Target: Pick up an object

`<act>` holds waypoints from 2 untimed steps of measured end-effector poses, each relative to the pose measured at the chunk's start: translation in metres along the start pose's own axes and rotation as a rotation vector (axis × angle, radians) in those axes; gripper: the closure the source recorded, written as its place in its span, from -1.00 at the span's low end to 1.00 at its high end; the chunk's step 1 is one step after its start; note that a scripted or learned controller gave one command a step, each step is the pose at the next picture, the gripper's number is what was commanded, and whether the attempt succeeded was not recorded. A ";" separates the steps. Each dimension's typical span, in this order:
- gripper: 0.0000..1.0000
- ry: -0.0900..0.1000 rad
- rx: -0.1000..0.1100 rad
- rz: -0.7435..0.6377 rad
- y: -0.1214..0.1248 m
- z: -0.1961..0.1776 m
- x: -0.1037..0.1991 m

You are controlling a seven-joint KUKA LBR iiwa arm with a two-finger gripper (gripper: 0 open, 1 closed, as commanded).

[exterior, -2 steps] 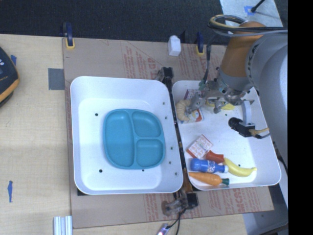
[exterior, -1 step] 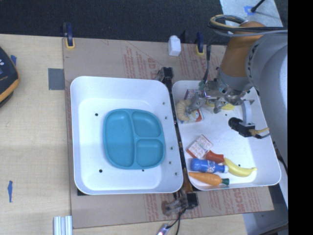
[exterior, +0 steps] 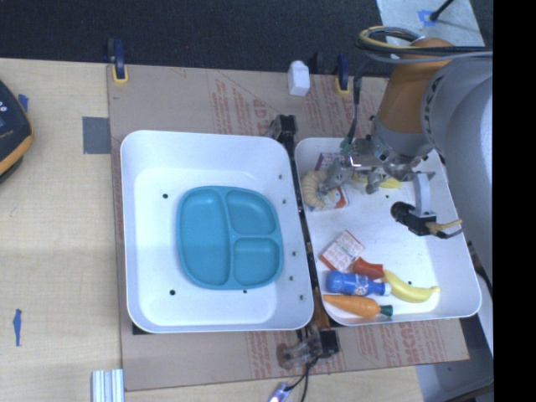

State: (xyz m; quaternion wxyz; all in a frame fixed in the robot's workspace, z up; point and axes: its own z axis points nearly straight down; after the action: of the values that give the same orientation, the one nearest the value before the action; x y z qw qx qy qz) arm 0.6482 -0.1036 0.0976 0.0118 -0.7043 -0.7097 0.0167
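Reaching stage: gripper [exterior: 352, 167] low in right bin [exterior: 452, 304] beside pale lump [exterior: 314, 188]; finger state unclear. Next needs closing, lifting.

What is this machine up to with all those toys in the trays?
A grey and orange robot arm reaches in from the right and has its claw low at the far end of the right bin, near a pale toy in the corner. It is meant to pick something up. A banana, a carrot, a blue bottle and a small box lie at the near end. The left bin holds a blue divided plate.
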 end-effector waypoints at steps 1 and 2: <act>-1.00 0.000 0.004 -0.002 0.002 0.000 0.000; -1.00 0.006 0.004 -0.001 0.002 0.001 -0.003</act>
State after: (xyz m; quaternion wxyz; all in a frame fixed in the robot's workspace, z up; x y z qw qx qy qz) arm 0.6501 -0.1066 0.0967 0.0156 -0.7040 -0.7098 0.0161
